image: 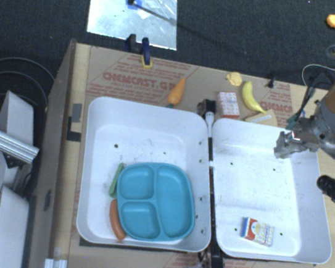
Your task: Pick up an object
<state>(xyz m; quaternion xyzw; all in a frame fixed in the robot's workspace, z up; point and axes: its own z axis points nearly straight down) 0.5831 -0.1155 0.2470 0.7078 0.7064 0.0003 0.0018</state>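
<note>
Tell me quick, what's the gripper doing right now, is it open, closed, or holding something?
Gripper: cannot be told; it sits over the upper right part of the right bin, with nothing seen in it.

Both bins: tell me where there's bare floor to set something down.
Right bin: bare floor across the middle and left, between the hand at the top right and the small carton near the front. Left bin: bare back half; the front is crowded by the blue divided tray and hot dog.

The hand (287, 144) hangs over the right bin (307, 201), well apart from the small carton (257, 230).
</note>
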